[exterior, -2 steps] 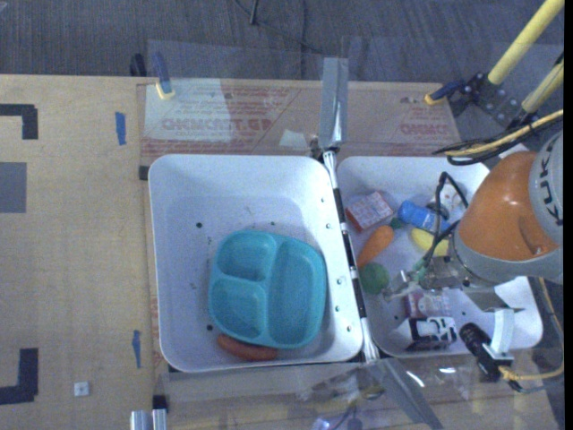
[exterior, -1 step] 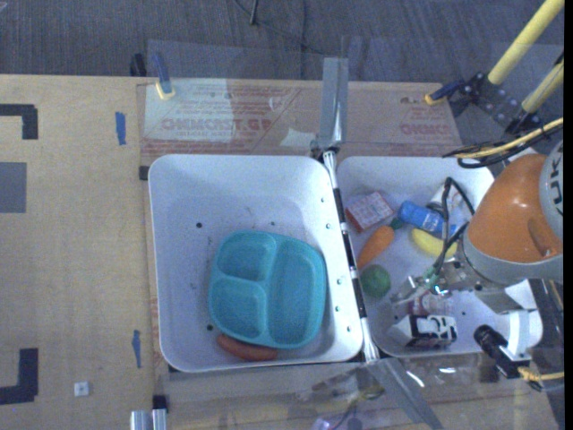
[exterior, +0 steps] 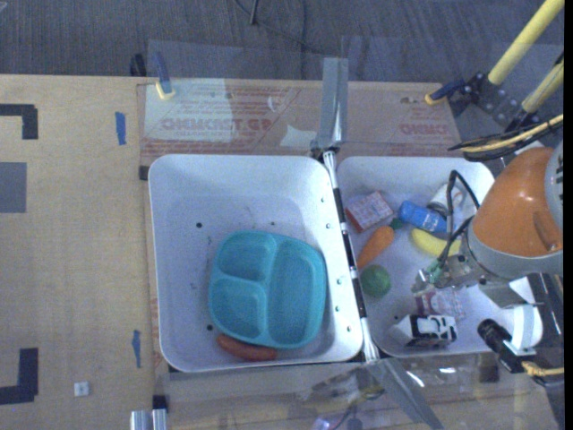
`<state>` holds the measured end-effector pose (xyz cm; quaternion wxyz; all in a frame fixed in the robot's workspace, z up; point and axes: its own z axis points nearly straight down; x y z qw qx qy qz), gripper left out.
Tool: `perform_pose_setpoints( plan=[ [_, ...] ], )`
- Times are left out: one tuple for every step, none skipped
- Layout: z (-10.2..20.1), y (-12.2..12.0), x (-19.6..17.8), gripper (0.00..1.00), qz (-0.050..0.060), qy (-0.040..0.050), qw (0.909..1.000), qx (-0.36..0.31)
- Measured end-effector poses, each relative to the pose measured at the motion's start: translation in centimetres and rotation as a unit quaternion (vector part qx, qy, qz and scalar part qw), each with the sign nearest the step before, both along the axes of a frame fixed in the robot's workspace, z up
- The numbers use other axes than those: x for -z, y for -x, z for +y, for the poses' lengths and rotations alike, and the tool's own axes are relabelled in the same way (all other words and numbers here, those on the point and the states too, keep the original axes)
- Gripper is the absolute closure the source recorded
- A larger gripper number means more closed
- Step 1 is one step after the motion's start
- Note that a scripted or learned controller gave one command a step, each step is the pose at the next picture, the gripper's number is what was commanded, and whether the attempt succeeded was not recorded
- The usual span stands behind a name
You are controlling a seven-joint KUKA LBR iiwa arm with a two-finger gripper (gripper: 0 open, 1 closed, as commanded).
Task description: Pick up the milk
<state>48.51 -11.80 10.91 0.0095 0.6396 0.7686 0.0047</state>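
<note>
Hand [exterior: 439,280] above milk [exterior: 433,327], grip state unclear, milk near right bin's [exterior: 394,340] front edge

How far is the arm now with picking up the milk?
Done: the arm has reached over the right bin, and the tool hangs just above the milk. In hand: the approach; I cannot tell how the tool is set. Left: the grasp and the lift, since the milk lies on the bin floor near the front wall, apart from the carrot and the green ball.
</note>
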Motion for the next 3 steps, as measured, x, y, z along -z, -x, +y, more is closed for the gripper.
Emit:
perform_pose_setpoints(
  plan=[
    [0.0, 0.1, 0.1, 0.0, 0.001, -0.0002, 1.0, 0.0],
    [-1.9, 0.5, -0.7, 0.0, 0.009, -0.0029, 0.9957, 0.092],
    [0.5, 0.4, 2.1, 0.0, 0.006, -0.0004, 0.9998, 0.019]
  ],
)
